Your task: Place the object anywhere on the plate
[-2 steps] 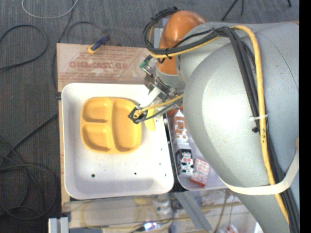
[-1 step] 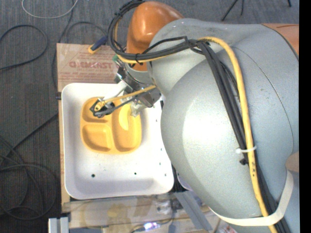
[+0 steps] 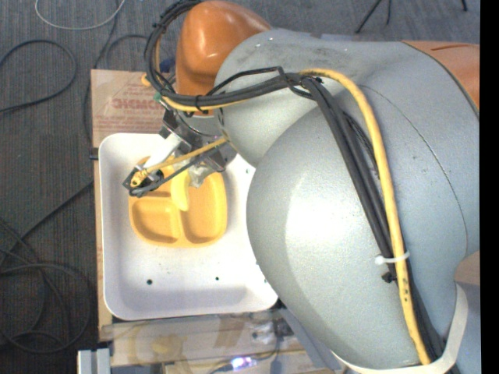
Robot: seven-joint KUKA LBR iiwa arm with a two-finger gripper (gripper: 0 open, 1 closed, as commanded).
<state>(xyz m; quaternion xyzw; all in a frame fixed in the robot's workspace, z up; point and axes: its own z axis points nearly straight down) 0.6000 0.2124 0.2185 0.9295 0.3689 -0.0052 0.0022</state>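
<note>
1. The gripper (image 3: 195, 156) hangs over the upper edge of the yellow plate (image 3: 179, 215); its wrist and cables cover the fingertips, so I cannot tell its state or whether it carries anything.
2. The object cannot be picked out; it may be under the gripper.
3. The plate, split into compartments, lies in the white bin (image 3: 187, 291).
4. The arm (image 3: 359, 201) covers the bench's right side.
5. Risk: a release this near the rim could drop the object off the plate into the bin.
</note>
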